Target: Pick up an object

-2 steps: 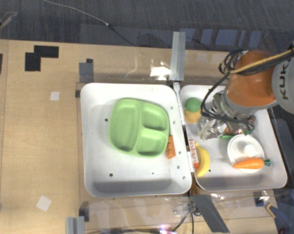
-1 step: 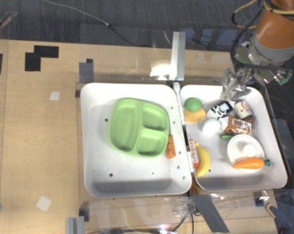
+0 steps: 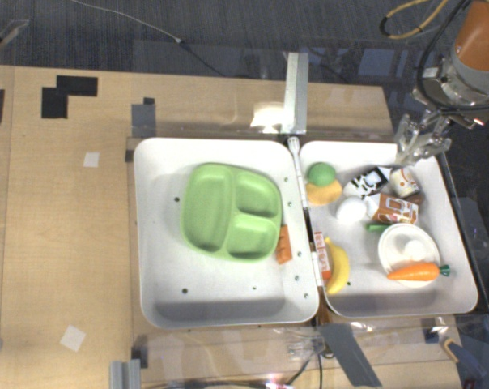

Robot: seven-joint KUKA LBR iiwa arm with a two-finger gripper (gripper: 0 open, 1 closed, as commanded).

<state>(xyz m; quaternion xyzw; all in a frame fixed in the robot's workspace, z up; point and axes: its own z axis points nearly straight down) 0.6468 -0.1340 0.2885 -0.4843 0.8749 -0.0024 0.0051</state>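
At upper right, the metal two-finger gripper [image 3: 420, 143] hangs with fingers spread, holding nothing, just above a small white-and-orange cup [image 3: 404, 183] in the right white bin [image 3: 463, 294]. The left bin [image 3: 159, 298] holds a green divided plastic tray [image 3: 231, 211]; both rest on the pale wooden bench [image 3: 58, 241].

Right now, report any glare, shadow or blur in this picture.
Camera view: glare whitens the bench patch behind the bins; soft shadow pools along the left bin near its front wall; the pincer looks slightly smeared; the green tray and carrot are sharp.
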